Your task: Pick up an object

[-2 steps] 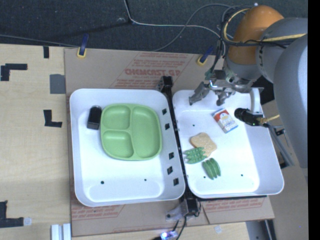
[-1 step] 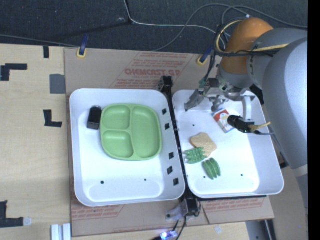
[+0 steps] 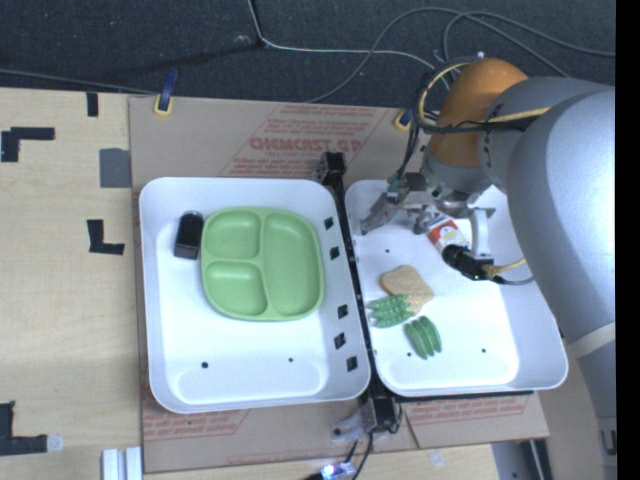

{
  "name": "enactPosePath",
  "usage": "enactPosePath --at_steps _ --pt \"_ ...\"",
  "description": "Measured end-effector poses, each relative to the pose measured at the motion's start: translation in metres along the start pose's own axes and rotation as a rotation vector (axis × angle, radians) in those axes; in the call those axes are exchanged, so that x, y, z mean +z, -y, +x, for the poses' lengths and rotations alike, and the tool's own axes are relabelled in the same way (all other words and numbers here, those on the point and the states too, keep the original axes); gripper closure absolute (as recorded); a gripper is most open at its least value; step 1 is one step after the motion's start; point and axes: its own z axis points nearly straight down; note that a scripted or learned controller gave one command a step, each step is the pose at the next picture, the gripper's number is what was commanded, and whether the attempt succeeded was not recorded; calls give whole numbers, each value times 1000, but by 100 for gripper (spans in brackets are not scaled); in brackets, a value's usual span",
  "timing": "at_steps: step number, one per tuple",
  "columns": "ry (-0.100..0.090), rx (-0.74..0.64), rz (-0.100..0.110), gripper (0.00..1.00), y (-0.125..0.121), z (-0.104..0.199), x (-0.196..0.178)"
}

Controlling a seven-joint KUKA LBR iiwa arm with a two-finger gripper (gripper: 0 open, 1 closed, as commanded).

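Objects for picking lie mid right white bin (image 3: 530, 363): a tan bread-like piece (image 3: 406, 282), two green vegetable toys (image 3: 408, 324). At its far edge the tool (image 3: 420, 208) hovers, its grip impossible to make out. A green divided plate (image 3: 263, 264) fills the left white bin (image 3: 165, 358).

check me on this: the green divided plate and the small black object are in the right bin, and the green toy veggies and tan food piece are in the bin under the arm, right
Not quite. The camera view shows the green divided plate and the small black object in the left bin, not the right one. The rest holds: the green toy veggies and the tan food piece lie in the right bin, under the arm.
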Motion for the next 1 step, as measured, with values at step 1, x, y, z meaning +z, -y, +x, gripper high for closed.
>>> enactPosePath --at_steps 1 --pt "0 -1 -2 100 -1 1 -13"
